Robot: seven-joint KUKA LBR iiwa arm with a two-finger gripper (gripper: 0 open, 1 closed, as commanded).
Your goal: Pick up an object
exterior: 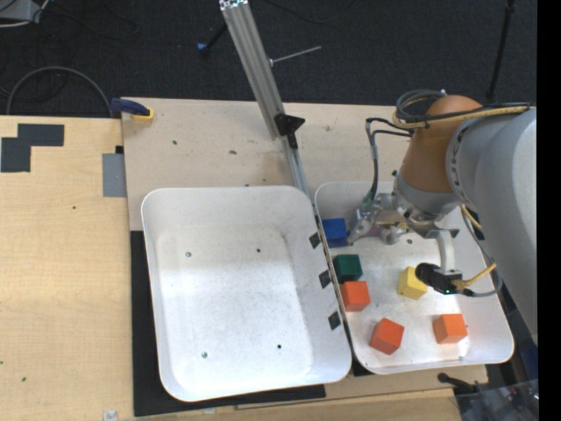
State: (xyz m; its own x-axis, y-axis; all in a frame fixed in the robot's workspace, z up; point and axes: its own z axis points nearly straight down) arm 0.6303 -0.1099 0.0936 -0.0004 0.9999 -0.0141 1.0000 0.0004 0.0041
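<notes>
The grey arm with its orange band [436, 152] reaches in from the right and bends down over the right-hand shallow white bin [491, 345]. Its hand [379, 222] sits low near the far left part of that bin, a cluster of metal parts and cables. Whether the hand is released or clenched cannot be told; the wrist hides too much of it.

Small blue cube [334, 230]: just left of the hand, against the bin's left wall. Contact between hand and cube cannot be judged.

Dark green cube [349, 266]: nearer the viewer than the hand and slightly to its left. Just beyond it toward the viewer, touching or nearly so, sits an orange cube [355, 295].

Yellow block [411, 282]: nearer the viewer than the hand and off to its right, with a small black fitting [436, 278] from the arm's cabling just beside it.

Two further orange cubes lie well apart from the hand at the near end of the bin: one toward the middle [387, 335], one to its right [449, 328].

The left-hand white bin [158, 226] lies well to the left of the hand across the dividing walls. A slanted aluminium rail [254, 60] rises from the wooden counter [202, 143] beyond the hand and to its left.
</notes>
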